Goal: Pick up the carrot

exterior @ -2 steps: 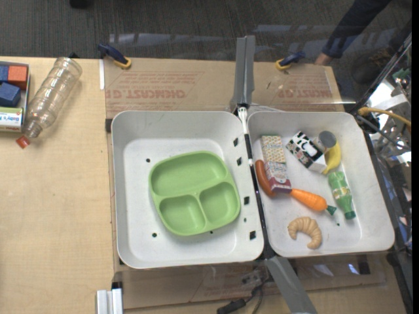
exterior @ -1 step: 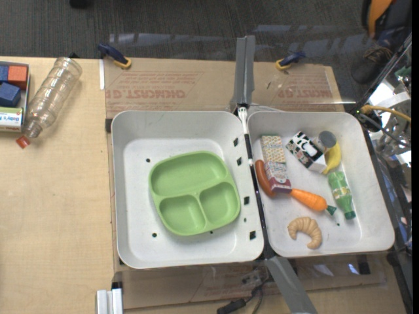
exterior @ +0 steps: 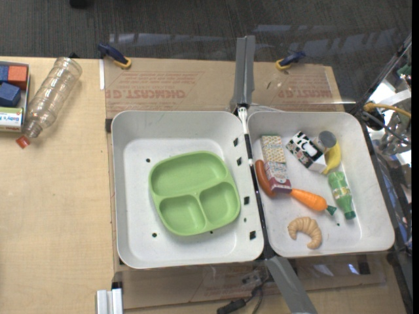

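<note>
Carrot (exterior: 308, 199): in the right bin (exterior: 380, 237), touching the red pack (exterior: 275, 164).
Bench (exterior: 55, 195): light wood, brown cardboard (exterior: 170, 87) behind the bins.
Floor (exterior: 196, 8): dark carpet.
Gripper: cannot tell.

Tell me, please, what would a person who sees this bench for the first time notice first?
Probably the bright green divided plate, which lies alone in the left white bin. Next, the small crowd of toy food in the right white bin: an orange carrot near the middle, a croissant below it, a banana and a green bottle toward the right. A clear plastic bottle lies on the wooden table at the far left.
</note>
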`<move>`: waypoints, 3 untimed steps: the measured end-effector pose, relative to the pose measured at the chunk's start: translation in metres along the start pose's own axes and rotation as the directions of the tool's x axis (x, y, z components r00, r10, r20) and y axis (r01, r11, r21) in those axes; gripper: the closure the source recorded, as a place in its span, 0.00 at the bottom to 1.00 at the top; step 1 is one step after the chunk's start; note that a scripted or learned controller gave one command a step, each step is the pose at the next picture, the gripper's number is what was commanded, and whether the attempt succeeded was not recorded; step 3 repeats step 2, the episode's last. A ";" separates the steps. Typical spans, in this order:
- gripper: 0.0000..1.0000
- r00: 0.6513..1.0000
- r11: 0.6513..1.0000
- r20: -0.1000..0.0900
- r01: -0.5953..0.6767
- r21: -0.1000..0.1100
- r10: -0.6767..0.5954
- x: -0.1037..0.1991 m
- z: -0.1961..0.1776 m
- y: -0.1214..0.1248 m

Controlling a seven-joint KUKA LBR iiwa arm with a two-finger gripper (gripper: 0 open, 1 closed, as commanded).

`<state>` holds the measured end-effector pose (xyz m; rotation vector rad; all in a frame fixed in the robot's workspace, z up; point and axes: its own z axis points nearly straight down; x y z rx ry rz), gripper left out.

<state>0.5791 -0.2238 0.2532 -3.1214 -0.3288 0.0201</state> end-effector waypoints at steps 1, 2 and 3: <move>1.00 1.000 1.000 0.004 0.003 0.001 -0.003 -0.001 -0.008 0.001; 1.00 1.000 1.000 0.008 0.005 0.003 -0.005 -0.001 -0.015 0.001; 1.00 1.000 1.000 0.008 0.005 0.003 -0.005 -0.001 -0.015 0.001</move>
